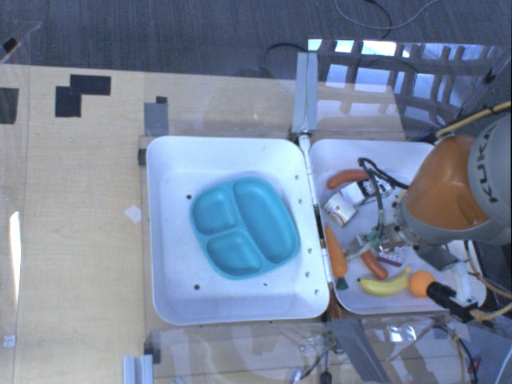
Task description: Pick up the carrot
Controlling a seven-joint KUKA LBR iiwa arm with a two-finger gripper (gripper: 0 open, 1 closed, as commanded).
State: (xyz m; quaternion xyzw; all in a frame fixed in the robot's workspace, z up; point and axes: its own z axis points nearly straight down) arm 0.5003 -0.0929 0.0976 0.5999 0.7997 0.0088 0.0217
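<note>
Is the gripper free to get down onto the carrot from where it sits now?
Probably yes. The carrot lies exposed along the right bin's left wall, nothing on top; that wall may crowd the gripper.

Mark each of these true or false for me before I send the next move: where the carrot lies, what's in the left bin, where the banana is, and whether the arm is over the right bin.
1. The carrot lies in the right bin, along its left wall. True.
2. The blue divided plate sits in the right bin. False: it sits in the left bin.
3. The banana lies near the right bin's front edge. True.
4. The arm hangs over the left bin. False: it hangs over the right bin.
5. The carrot rests on the blue divided plate. False: it lies on the right bin's floor.
</note>
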